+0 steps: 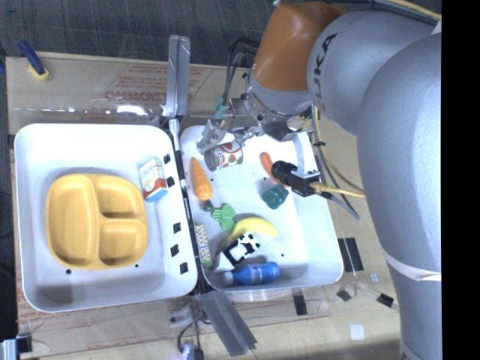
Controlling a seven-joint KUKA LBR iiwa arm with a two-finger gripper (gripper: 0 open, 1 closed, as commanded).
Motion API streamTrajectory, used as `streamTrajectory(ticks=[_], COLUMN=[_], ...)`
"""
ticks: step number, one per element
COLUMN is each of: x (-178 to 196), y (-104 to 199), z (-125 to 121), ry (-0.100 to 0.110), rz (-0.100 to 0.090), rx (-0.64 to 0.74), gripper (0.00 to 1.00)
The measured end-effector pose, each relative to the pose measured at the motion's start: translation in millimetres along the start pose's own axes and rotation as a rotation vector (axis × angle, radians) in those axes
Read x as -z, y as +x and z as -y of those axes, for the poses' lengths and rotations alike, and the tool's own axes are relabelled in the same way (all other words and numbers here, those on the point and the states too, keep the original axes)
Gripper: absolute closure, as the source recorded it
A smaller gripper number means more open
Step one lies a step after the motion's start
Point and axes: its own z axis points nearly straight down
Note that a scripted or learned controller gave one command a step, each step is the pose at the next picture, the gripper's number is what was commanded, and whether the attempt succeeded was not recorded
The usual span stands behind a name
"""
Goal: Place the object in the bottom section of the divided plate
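White plastic walls of the right bin (319, 265) hem in a crowd of things: nearest the camera a blue bottle (255, 274) lies along the front wall, with a black-and-white cow-patterned toy (244, 247) just behind it and a yellow banana (255, 227) touching that. Further back sit a green leafy toy (221, 215), a teal cup-like block (274, 196) and an orange carrot (200, 178) close to the dividing wall. Little bare floor remains between them.

My gripper (217, 137) hangs over the far end of this bin, and a small can with a red-and-white label (227, 157) sits at my fingertips; I cannot tell whether my fingers are spread or closed on it. An orange-red stick-shaped toy (265, 162) lies just to its right.

Across the wall, the left white bin (45, 283) has far more open room. A yellow divided plate (95, 220) rests there, well apart from my gripper, with a small carton (153, 179) just beside its far right rim.
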Motion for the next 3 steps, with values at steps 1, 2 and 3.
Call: streamTrajectory(ticks=[1,2,3], x=[1.9,-59.4,-17.9], y=[65.2,115.7,218.4], z=[52.5,-8.1,-14.6], ry=[0.001,-0.001,-0.001], rz=[0.000,0.001,0.000], rx=[0.107,0.342,0.311], gripper=[1.00,1.00,1.00])
